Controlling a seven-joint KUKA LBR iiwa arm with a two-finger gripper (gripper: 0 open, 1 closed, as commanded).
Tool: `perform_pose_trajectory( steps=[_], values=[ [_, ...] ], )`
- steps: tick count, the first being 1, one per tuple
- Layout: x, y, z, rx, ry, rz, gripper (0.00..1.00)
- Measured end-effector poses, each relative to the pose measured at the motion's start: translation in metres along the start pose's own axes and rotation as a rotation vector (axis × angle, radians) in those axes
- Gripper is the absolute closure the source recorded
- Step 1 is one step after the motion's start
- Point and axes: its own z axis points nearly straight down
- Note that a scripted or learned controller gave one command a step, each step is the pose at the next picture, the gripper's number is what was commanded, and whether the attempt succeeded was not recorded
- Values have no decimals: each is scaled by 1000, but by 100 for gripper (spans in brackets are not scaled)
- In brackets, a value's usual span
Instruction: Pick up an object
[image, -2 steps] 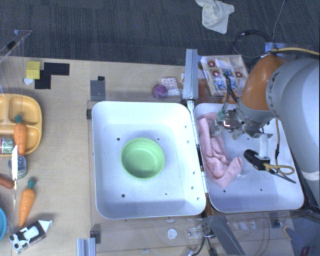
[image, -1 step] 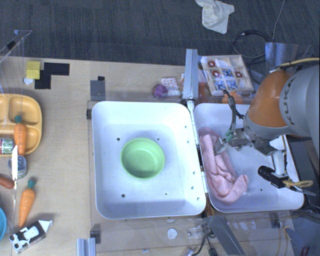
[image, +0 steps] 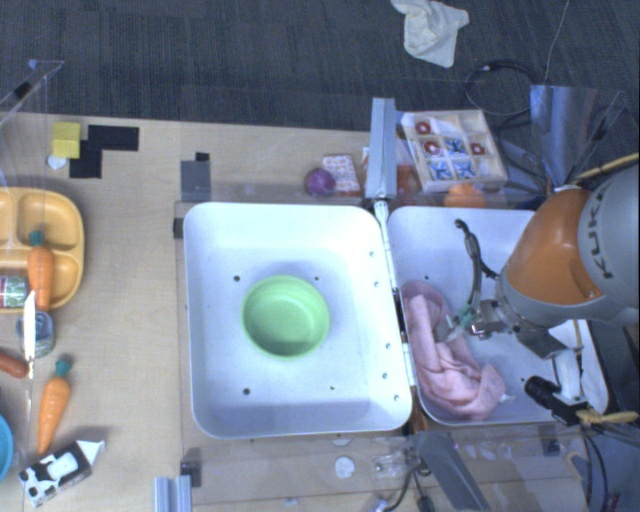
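Note:
A crumpled pink cloth (image: 443, 355) lies along the left side of the right bin (image: 440, 240). A green bowl (image: 286, 316) sits upright in the middle of the left bin (image: 220, 250). My gripper (image: 472, 322) hangs low in the right bin, just right of the cloth's upper part, at the end of the grey arm with the orange band (image: 548, 262). The arm's body covers most of the bin's right half. I cannot make out whether anything sits between the fingers.
On the bench's left are a yellow tray (image: 60, 215), toy carrots (image: 50, 400) and a small cow-patterned carton (image: 58, 470). Behind the bins lie a purple ball (image: 319, 182) and a tic-tac-toe box (image: 455, 148). A white rag (image: 432, 30) lies on the floor.

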Motion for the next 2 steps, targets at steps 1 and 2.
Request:
perform_pose_trajectory(
  steps=[1, 2],
  values=[
    [0, 5, -13, -12, -4, -2, 100],
    [0, 5, -13, -12, -4, -2, 0]
  ],
)
